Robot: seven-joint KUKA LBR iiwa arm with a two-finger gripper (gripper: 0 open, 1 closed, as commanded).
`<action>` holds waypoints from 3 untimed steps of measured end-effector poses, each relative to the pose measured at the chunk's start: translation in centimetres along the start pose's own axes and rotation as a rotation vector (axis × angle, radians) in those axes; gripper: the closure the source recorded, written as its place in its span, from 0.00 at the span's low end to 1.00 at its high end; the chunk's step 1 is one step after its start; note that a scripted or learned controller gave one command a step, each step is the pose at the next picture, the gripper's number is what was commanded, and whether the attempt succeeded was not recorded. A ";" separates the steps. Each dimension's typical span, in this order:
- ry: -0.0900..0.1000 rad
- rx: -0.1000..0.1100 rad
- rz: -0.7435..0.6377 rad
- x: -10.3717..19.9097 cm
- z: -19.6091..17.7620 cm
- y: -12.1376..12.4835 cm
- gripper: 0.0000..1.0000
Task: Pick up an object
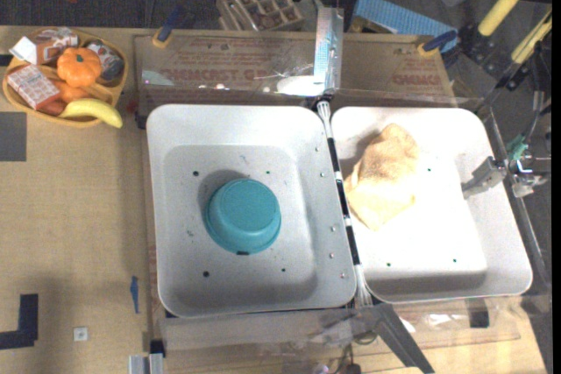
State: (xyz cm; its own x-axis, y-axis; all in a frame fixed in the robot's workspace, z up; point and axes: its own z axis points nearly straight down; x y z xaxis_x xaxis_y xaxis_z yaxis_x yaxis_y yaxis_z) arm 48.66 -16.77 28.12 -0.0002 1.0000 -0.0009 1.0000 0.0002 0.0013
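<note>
Left bin [175, 136]: it lay nearest the bottom of the view on the left side, white and shallow, with a teal bowl [244, 215] turned upside down a little below its middle.
Right bin [456, 267]: it sat hard against the left one, the 2 rims touching down the centre line.
Cloth [383, 175]: a crumpled yellowish-tan rag lay in the right bin's upper left part, its left edge reaching the wall by the divide, well apart from the bowl.
Gripper [517, 166]: a small grey metal piece with a touch of green hung at the right bin's right rim, near nothing in the bin; I could not tell whether its fingers were spread or together.
Bench [70, 258]: brown, with a cardboard strip behind both bins.
Fruit basket [63, 83]: it stood far off at the upper left, holding an orange pumpkin [79, 67], a banana [95, 111] and some small boxes.
</note>
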 end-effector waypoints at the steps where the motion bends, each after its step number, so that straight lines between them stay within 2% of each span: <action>1: 0.001 0.002 -0.006 4.3 8.1 7.1 0.00; 2: -0.001 -0.001 0.004 3.2 14.9 12.6 0.00; 3: -0.002 -0.008 -0.212 5.4 19.1 17.6 0.00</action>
State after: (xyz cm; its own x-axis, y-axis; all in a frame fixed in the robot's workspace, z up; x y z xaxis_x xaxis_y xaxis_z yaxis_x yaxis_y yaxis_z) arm 66.24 -11.37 9.00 -0.2109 0.9775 -0.0045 0.9775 0.2109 0.0089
